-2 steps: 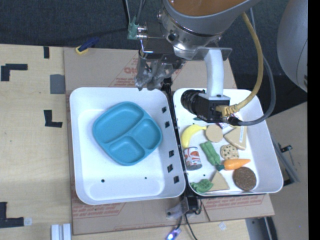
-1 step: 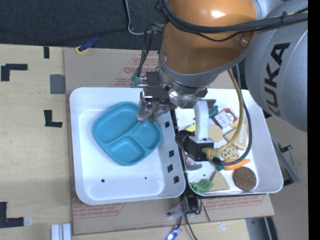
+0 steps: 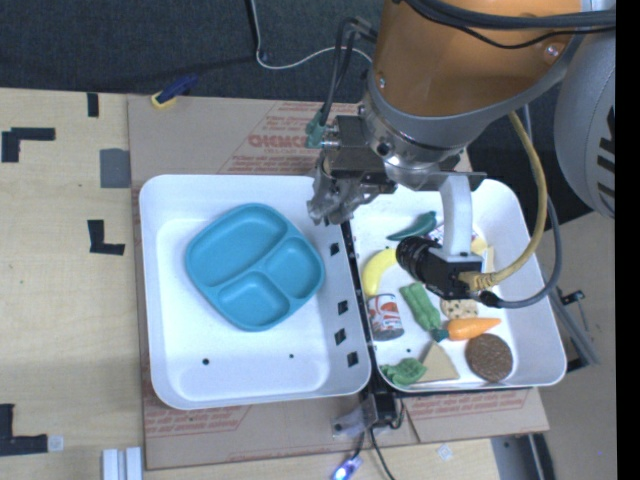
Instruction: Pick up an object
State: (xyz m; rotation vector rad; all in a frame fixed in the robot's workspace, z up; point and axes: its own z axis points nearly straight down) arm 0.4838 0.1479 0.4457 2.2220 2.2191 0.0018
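My gripper (image 3: 331, 204) hangs over the ridge where the two white bins meet, near their far end, just right of the blue divided plate (image 3: 255, 266) in the left bin (image 3: 165, 298). In the right bin (image 3: 530, 268) lie a yellow banana (image 3: 379, 269), a small can (image 3: 386, 315), a green pickle (image 3: 422, 306), an orange carrot (image 3: 472, 328), a brown round cookie (image 3: 490, 356), a green leafy piece (image 3: 405, 372), a tan wedge (image 3: 441, 364) and a teal piece (image 3: 412, 226). Nothing shows between the gripper's tips.
The big orange-banded arm (image 3: 470, 38) covers the far part of the right bin. Both bins rest on a cardboard sheet (image 3: 200, 138) over the wooden bench. A white cable (image 3: 262, 48) runs across the dark floor at the back.
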